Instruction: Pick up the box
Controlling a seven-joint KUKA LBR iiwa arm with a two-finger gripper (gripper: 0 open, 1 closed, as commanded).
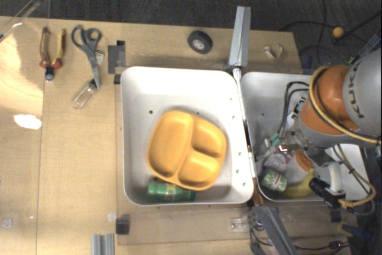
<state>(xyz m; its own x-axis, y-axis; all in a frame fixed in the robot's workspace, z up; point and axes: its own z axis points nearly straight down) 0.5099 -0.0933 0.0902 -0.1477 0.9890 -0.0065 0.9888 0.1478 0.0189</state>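
In the right-hand bin (262, 89), what looks to be the box (274, 180), a small green-and-white carton, is lying against the near left corner, though from where I stand its shape is too blurred to be sure. It is touching a crumpled silvery wrapper (276, 161) just behind it. A yellow banana (300, 188) is curving along the bin's near wall right beside it. A small orange-red object (302, 161) is sitting just past the wrapper, half under the arm.

The grey arm (358, 92), with its orange band (334, 98), is reaching in from the right and hanging over the middle of this bin. Its claw (285, 145) is pointing down toward the cluttered corner, close above the wrapper. The wrist and cables are masking it, so I cannot tell whether it is open or closed, and nothing is visibly being gripped.

In the left-hand bin (179, 77), a yellow divided plate (188, 149) is lying tilted. Its near edge is overlapping a green can (170, 190) that is resting on its side against the near wall.

On the wooden bench (71, 176) beyond the bins, scissors (89, 48) and red-handled pliers (51, 51) are lying side by side at the far left. A roll of black tape (200, 42) is sitting near an upright metal bar (240, 36) at the seam between the two bins.
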